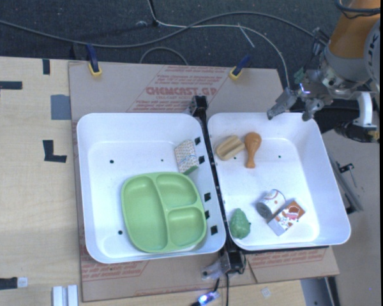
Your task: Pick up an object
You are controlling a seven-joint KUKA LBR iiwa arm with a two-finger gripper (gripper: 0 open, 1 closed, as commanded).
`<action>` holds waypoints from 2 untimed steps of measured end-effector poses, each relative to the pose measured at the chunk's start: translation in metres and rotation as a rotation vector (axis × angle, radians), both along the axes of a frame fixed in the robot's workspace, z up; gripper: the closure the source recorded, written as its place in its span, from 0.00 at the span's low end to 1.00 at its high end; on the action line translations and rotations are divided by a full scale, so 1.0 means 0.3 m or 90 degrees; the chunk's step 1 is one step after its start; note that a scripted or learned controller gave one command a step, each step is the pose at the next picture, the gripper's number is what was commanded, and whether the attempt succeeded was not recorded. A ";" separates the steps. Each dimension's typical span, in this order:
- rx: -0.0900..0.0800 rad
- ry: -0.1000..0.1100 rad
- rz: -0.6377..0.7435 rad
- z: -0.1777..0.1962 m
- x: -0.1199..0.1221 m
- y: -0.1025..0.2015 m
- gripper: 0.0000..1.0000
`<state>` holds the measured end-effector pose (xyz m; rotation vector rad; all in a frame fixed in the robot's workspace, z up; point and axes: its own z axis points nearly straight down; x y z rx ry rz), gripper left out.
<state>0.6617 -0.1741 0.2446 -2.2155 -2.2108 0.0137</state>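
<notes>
Green and soft-looking, a small lumpy toy (239,224) sits closest to the camera, at about 6 o'clock in the right bin (319,171), touching its near-left wall. Just to its right, toward 5 o'clock, lie a small white and grey item (269,203) and a red and white carton (287,217), touching each other.

Farther back, at about 10 o'clock in the same bin, a tan bread roll (229,147) rests beside a toy chicken drumstick (251,148). The drumstick is orange-brown, with a rounded meaty end toward 12 o'clock and a thin bone end toward 6 o'clock, so its long axis runs almost front to back. It stands just apart from the roll.

At 1 o'clock of the scene, the gripper (295,102) hangs over the far rim of the right bin. Its two dark fingers are spread with nothing between them. From the gripper, the drumstick lies toward 8 o'clock, down and to the left, and is probably the nearest thing to reach. A grasp across its narrow width looks the likeliest fit.

Beyond the divider, the left bin (92,171) holds a green sectioned plate (165,210) at 5 o'clock and a small patterned packet (186,152) near its right wall at 2 o'clock.
</notes>
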 end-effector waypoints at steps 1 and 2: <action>-0.002 -0.008 0.002 0.028 0.008 0.002 0.00; -0.001 -0.005 0.002 -0.173 -0.023 0.011 0.00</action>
